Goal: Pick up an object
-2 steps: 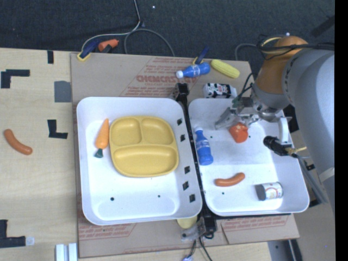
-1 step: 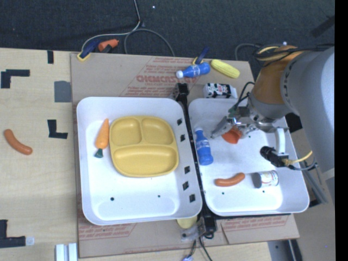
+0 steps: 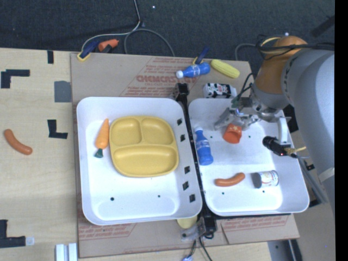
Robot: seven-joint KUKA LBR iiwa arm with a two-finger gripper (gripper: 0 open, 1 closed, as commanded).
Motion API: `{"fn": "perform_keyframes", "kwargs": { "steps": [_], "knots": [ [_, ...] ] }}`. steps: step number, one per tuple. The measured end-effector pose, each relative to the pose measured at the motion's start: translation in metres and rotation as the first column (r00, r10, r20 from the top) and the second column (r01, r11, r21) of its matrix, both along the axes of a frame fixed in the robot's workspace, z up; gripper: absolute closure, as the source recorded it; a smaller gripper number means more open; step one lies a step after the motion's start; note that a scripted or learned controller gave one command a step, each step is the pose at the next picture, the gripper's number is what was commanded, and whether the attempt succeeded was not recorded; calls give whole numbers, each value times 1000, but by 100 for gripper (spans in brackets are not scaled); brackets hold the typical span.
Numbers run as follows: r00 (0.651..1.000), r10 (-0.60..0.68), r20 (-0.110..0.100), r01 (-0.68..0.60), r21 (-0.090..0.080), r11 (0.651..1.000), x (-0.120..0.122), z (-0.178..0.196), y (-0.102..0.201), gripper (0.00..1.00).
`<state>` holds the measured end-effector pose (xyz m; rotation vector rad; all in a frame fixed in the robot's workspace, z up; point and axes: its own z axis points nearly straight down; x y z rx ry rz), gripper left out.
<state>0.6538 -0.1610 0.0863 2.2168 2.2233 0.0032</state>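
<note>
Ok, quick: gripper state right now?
Gripper: down in the right bin, right at the orange cup; open or shut cannot be told, and no grasp is visible.

We see a bulky, smooth grey arm point(image 3: 315, 91) with an orange band point(image 3: 274, 64) above the wrist, thin black cables trailing, and a metallic gripper point(image 3: 235, 118).

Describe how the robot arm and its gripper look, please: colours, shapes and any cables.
The arm is a thick, rounded grey body with an orange band above the wrist. The gripper is a small grey metal assembly, much narrower than the arm. Thin dark cables loop beside the wrist.
</note>
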Motion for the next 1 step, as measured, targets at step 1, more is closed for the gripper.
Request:
{"fn": "perform_keyframes", "kwargs": {
  "steps": [1],
  "knots": [
    [1000,1,2,-1,-3,1000,0,10,0,100]
  ]
}}
